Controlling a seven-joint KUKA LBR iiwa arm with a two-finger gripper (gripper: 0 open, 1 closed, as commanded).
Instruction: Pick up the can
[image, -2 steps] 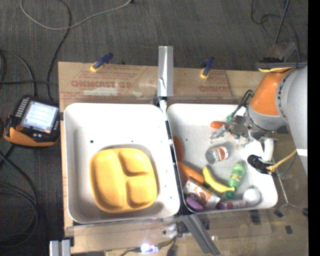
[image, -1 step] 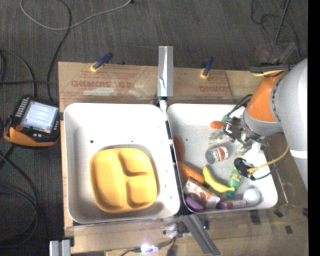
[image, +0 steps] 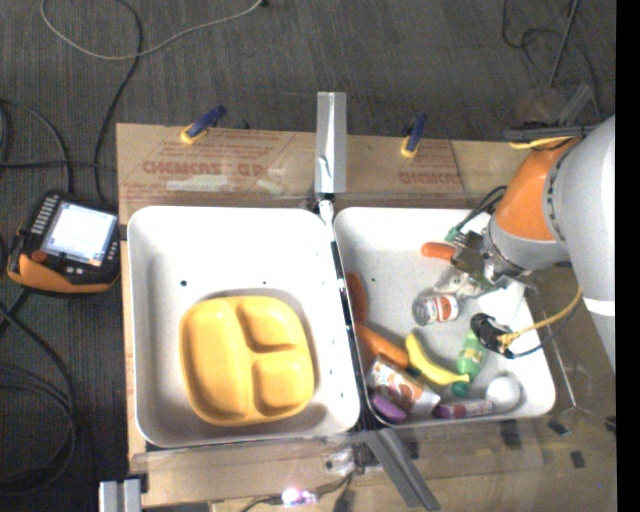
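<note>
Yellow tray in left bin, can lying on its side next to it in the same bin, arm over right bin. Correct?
Not quite. The can lies on its side in the right bin, just below the hand, per the camera view. The yellow tray is in the left bin, and the arm is over the right bin.

The right bin's far-left floor lies bare. The can is hemmed in: gripper just above it, banana and green bottle near below, carrot to its left.
</note>
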